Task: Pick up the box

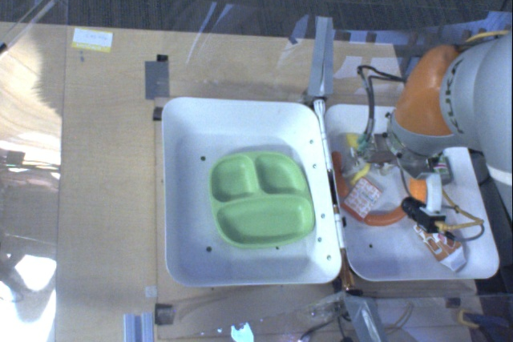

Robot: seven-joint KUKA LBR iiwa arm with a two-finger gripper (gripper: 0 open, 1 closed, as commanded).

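Right of centre, the arm (457,92) hangs over the right bin (481,264); whether its gripper (385,160) is apart or together cannot be told. Just below-left lies the box (363,196). A green tray (260,199) fills the left bin (184,172).

A divided plate (260,199) lies in the left bin (180,172); the box (362,196) in the right bin (473,256).
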